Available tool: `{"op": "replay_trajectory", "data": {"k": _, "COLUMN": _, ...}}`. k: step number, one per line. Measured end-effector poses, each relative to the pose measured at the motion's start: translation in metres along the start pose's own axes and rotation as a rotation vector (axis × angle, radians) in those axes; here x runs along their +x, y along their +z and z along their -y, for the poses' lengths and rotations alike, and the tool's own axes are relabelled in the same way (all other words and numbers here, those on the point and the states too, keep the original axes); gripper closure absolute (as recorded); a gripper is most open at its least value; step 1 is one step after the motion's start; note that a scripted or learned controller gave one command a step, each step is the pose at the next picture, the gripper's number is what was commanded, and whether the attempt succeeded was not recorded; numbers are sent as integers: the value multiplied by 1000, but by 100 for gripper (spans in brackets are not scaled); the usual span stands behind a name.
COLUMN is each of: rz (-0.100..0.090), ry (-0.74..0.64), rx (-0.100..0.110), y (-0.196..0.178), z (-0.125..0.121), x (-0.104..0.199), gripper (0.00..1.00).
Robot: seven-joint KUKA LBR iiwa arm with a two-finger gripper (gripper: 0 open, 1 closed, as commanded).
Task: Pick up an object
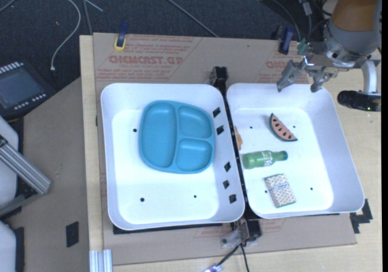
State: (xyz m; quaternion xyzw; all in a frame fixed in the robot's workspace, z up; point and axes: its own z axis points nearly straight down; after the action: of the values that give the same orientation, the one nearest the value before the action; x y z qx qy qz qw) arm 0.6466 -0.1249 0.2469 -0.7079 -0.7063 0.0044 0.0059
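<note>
Ideally, the gripper [300, 77], empty with fingers spread apart above the right white bin's [339, 162] far rim, descends squarely over the nearby red watermelon-slice toy [282, 127] before closing.

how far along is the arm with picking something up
Nothing looks done yet. The gripper hangs open above the far edge of the right bin with nothing between its fingers. The watermelon slice, green bottle and small box lie in that bin untouched. Left to do: descend, close on one, and lift.
</note>
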Motion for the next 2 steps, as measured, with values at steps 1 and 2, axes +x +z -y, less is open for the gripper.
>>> {"op": "replay_trajectory", "data": {"k": 1, "rz": 2, "ry": -2, "rx": -14, "y": -9, "z": -2, "x": 0, "gripper": 0}}
{"op": "replay_trajectory", "data": {"k": 2, "rz": 1, "ry": -2, "rx": -9, "y": 37, "z": 5, "x": 0, "gripper": 0}}
